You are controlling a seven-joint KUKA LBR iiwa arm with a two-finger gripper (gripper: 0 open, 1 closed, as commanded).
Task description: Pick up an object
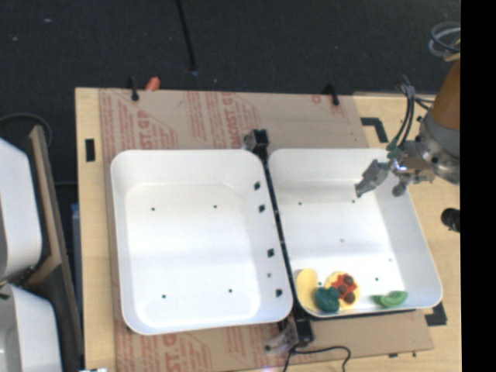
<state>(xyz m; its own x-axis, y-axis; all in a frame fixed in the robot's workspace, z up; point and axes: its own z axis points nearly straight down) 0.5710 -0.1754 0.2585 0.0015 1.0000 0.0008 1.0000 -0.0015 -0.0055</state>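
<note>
Camera view: the pincer (pixel 373 178) hangs over the upper right of the right bin (pixel 341 208); whether it is open or closed, I cannot tell. The objects lie at that bin's lower edge: a yellow piece (pixel 306 279), a teal lump (pixel 327 301), a multicoloured toy (pixel 343 285) and a green piece (pixel 390 298). They look small, light, probably soft plastic; the isolated green piece offers the cleanest grasp. The left bin (pixel 194 239) adjoins it.

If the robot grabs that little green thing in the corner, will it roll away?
The green thing looks small and curved, so it might slip or slide. It lies against the right bin wall, which may stop it. It is probably light.
</note>
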